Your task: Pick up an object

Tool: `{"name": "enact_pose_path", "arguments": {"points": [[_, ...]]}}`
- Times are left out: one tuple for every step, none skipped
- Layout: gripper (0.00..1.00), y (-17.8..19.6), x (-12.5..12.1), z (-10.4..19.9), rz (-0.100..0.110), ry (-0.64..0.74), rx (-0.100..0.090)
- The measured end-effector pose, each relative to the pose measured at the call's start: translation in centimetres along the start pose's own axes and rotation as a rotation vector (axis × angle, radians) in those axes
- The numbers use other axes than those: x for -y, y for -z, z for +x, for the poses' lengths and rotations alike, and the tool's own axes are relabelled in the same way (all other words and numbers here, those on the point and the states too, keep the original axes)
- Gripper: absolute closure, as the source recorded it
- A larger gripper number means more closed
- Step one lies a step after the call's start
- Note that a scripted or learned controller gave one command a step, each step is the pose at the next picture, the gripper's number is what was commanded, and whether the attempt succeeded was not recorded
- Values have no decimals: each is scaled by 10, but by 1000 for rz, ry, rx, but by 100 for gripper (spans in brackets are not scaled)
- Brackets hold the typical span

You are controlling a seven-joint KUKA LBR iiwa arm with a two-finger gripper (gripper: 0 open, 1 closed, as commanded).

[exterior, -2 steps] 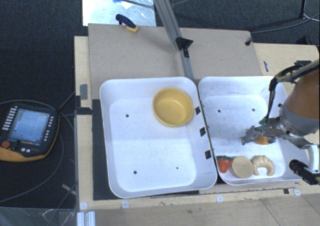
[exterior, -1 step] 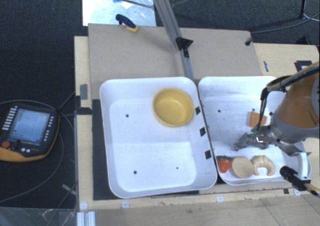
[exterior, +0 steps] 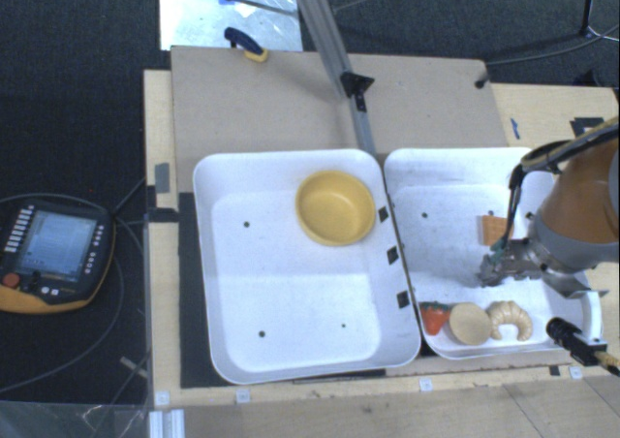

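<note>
Bench bins: left bin (exterior: pixel 291 329) holds yellow bowl (exterior: pixel 335 207); right bin (exterior: pixel 436 194) holds croissant (exterior: pixel 511 319).

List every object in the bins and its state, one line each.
Yellow bowl: upright, left bin, far right corner.
Orange block: right bin floor, beside the gripper.
Croissant: lying at near wall.
Tan round piece: touching croissant.
Tomato: near left corner.

Yellow bowl (exterior: pixel 335 207) upright at left bin's (exterior: pixel 225 349) far right corner.
</note>
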State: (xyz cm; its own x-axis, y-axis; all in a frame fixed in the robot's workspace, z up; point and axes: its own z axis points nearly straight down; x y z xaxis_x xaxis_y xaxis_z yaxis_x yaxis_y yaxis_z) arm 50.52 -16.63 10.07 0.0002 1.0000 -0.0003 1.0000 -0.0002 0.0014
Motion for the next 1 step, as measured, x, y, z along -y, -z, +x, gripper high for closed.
{"name": "enact_pose_path", "arguments": {"points": [[100, 58, 7, -3, -3, 0, 1]]}}
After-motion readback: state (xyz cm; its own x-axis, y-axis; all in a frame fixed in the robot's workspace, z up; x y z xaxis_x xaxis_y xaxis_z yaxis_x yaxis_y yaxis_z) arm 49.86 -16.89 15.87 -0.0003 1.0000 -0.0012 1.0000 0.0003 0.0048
